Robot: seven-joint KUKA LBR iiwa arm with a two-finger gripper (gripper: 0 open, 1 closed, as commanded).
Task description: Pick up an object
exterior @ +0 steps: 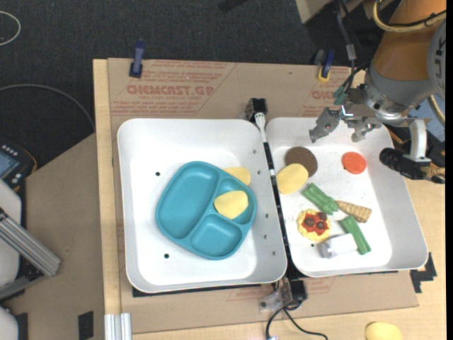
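a grey robot arm (400, 62) with an orange band reaches in from three o'clock. its claw (338, 125) hangs released, fingers spread and gripping nothing, over the twelve o'clock end of the right bin (403, 218). this looks like the approach step. candidates lie below: a brown disc (301, 159), an orange disc (354, 163), a yellow piece (291, 178), green sticks (322, 198), a cone (354, 210). next it likely must descend over one and clench. the left bin (134, 190) holds a blue tray (202, 210). the cardboard on the desk (170, 83) reads "chemcast gp".
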